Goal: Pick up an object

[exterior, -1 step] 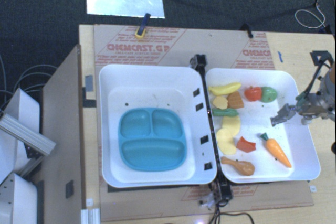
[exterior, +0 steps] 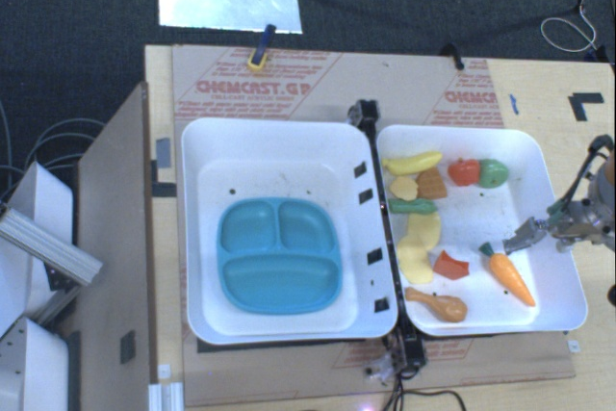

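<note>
hand nr carrot, blue tray

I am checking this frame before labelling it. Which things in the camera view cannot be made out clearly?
1. The gripper: small and blurred above the right bin, so the state of its fingers cannot be read.
2. The arm: cut off by the right edge.
3. The pale yellow pieces near the divider: too small to identify.
4. The carrot: whether the gripper touches its green top cannot be settled.
</note>
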Available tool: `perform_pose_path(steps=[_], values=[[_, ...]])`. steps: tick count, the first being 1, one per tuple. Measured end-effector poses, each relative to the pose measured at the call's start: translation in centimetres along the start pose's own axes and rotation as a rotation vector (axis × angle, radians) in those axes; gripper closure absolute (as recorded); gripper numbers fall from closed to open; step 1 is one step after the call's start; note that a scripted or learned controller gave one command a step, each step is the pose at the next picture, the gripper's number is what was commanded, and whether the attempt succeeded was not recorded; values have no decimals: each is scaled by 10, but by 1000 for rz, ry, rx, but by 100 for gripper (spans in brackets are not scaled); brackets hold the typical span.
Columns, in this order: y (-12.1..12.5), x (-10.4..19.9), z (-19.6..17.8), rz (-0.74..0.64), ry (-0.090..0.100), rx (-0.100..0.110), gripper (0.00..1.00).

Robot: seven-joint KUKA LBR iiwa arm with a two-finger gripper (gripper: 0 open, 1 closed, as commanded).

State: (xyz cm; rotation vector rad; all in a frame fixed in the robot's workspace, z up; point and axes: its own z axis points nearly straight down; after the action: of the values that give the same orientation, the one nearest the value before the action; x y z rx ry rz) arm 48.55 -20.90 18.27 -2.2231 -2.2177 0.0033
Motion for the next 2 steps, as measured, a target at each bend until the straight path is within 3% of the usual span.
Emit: perform_pose_path(steps=[1, 2], values=[[11, 3, 103, -4, 0, -2, 0], [11, 2, 88, -3, -1, -7, 100]])
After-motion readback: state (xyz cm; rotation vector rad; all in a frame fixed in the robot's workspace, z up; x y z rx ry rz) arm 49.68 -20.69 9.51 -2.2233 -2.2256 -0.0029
